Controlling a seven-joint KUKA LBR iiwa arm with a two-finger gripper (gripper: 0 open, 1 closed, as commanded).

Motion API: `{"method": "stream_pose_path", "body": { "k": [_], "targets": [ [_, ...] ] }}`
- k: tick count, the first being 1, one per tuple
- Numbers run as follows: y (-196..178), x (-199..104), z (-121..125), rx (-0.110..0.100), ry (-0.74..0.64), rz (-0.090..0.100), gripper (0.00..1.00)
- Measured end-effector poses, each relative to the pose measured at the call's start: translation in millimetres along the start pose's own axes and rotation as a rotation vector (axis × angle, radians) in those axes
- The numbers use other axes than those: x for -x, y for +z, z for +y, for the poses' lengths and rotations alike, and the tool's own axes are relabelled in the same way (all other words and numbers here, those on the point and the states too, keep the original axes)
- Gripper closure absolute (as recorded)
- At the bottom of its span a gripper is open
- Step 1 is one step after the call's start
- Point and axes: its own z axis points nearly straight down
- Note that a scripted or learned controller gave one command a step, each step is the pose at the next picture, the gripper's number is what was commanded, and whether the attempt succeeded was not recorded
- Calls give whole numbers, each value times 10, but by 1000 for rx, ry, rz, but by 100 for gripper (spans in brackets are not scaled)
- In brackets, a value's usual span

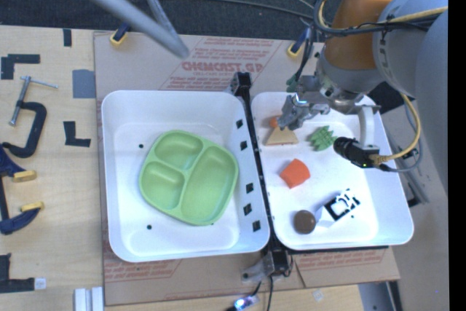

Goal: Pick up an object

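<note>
The right bin [386, 226] holds several small objects. A tan wedge [281, 136] with an orange piece behind it lies at the bin's upper left. A green leafy piece [320, 137] is to its right. An orange-red block [295, 172] sits mid-bin, a brown ball [304, 221] near the front, and a black-and-white tag piece [341, 206] beside it. My gripper [294, 115] hangs directly over the tan wedge, its tips close to or touching the wedge's top. I see nothing lifted between its fingers.
The left bin [120, 156] holds a light green divided plate [189, 177]. A black divider with clips [249, 156] runs between the bins. A black cable end [353, 151] hangs over the right bin. Clamps lie on the bench at far left.
</note>
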Motion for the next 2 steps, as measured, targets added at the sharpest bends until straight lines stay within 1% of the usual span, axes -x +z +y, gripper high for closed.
{"method": "stream_pose_path", "body": {
  "k": [1, 2],
  "targets": [
    [-76, -540, 165, 1, 0, 0, 100],
    [9, -1156, 216, -1, 0, -1, 100]
  ]
}}
